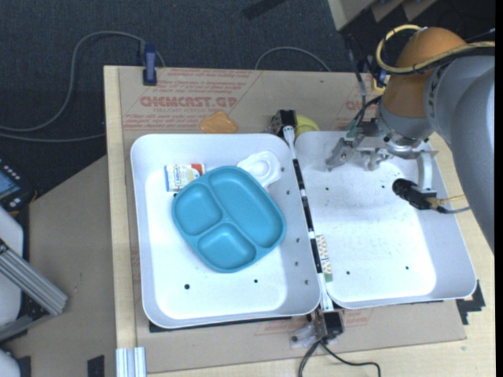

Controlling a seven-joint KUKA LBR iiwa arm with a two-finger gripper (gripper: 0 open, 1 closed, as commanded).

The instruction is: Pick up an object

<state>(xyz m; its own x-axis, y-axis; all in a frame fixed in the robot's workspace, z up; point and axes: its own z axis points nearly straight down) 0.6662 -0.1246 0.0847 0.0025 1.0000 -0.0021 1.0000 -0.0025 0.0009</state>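
Smooth blue three-compartment plastic tray [228, 218] lies in the left bin [157, 289], partly over a small white cup [262, 166]. Gripper [355, 149] hovers splayed over the right bin [440, 281], grasping nothing.

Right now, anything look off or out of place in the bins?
Mostly fine. The blue divided plate lies askew in the left bin, overlapping a small carton and a white lid. An orange item sits on the bench outside the bins.
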